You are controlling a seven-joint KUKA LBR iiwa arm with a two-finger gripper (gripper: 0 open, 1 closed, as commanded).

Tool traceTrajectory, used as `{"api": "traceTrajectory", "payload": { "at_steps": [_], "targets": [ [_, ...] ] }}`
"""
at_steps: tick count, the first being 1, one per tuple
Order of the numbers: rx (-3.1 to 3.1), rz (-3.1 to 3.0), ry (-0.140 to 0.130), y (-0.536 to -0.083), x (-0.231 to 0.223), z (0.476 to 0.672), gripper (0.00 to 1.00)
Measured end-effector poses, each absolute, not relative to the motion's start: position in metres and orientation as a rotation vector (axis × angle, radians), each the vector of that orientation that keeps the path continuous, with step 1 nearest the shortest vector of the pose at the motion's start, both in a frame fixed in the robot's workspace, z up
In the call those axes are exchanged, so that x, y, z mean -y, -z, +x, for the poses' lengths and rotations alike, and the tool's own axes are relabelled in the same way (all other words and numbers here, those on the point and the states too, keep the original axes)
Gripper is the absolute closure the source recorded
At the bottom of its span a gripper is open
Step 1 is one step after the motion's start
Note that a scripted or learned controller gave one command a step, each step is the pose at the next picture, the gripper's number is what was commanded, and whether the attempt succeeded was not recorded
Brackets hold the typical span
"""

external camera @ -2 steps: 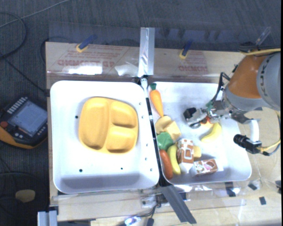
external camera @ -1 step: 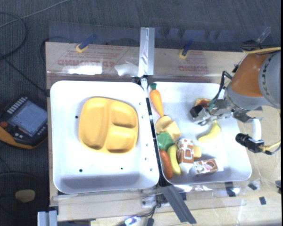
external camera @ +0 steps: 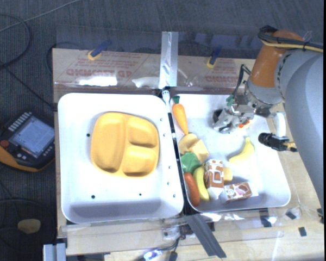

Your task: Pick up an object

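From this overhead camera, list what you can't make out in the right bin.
- Gripper: too small and blurred to tell what it is doing.
- Red item and green item: partly covered by neighbouring toys in the pile.
- Small boxes: print too small to read.

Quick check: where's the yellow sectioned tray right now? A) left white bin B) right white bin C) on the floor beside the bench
A: the yellow sectioned tray lies flat in the left white bin, apart from the toy food piled in the right white bin.
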State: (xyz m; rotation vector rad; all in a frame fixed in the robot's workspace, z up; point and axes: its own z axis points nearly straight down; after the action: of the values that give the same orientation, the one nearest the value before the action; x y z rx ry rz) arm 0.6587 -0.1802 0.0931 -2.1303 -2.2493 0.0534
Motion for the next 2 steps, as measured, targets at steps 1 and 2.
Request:
{"api": "traceTrajectory", "payload": {
  "at_steps": [1,2],
  "targets": [
    [2.287,-2.158,-0.007,-0.088,0.175,0.668,0.00],
    [2.290,-2.160,-0.012,-0.098,0.176,0.669,1.00]
  ]
}}
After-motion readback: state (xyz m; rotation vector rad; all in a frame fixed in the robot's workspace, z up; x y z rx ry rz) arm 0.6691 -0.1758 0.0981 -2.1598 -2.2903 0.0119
